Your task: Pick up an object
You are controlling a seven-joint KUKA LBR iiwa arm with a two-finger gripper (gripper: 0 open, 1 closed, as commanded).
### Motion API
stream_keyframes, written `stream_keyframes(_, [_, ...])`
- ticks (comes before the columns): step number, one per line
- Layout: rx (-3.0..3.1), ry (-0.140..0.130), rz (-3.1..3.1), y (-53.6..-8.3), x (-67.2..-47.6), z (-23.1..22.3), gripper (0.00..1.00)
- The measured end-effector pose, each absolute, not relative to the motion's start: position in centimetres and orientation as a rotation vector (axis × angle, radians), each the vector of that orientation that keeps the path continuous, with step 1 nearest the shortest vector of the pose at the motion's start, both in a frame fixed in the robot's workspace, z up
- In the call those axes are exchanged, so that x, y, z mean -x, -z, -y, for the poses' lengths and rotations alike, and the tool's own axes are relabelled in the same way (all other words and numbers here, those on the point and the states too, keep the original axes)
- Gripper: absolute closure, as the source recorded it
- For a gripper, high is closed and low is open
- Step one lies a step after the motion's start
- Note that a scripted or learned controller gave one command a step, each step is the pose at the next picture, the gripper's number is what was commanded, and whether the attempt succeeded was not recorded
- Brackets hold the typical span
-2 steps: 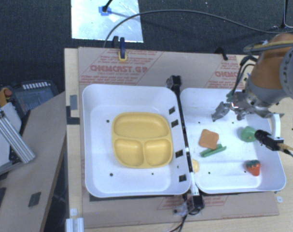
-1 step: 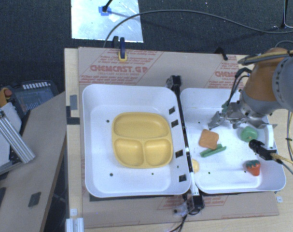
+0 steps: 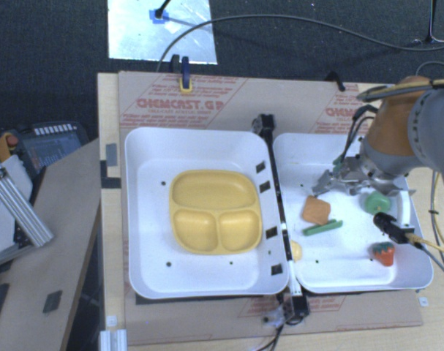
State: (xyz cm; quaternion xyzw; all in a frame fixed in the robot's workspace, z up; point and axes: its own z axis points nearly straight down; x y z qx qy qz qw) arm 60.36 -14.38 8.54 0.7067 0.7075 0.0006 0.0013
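My gripper (image 3: 333, 183) hangs low over the middle of the right bin (image 3: 346, 273), reaching in from the right. An orange-brown toast-like piece (image 3: 317, 210) lies just below and left of it, apart from it. Beneath the piece rests a thin green stick (image 3: 322, 228). A green round object (image 3: 377, 201) sits close under the wrist on the right. Near the bin's front right corner stands a small red and orange item with a green top (image 3: 383, 253). A pale yellow object (image 3: 295, 251) lies against the bin's left wall.
The left bin (image 3: 148, 196) holds a yellow three-compartment tray (image 3: 214, 210). A black divider with clips (image 3: 273, 196) runs between the bins. Cardboard (image 3: 229, 97) lies under both bins. A grey table with a metal rail (image 3: 17, 203) stands at the left.
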Motion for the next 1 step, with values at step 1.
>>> stream_keyframes(1, [-2.217, -0.005, -2.218, -9.68, -60.46, 14.4, 1.0])
